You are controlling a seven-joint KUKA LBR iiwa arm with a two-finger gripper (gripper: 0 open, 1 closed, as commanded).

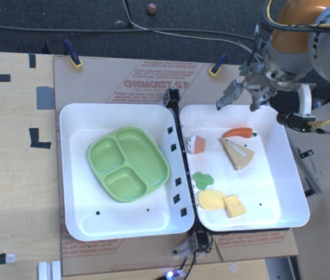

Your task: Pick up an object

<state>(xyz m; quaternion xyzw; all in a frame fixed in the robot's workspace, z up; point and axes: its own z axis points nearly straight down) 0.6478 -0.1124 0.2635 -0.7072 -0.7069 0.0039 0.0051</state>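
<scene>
Camera view: gripper [241, 98] spread, empty, above right bin [281, 174]; approach step, next descend onto carrot [237, 133].

We see the bench [13, 156], pale wood, with a brown cardboard sheet [147, 80] lying on it. Two white bins sit on the cardboard: the right bin [287, 174] directly below the gripper [242, 100], the left bin [72, 174] well off to the gripper's left.
</scene>
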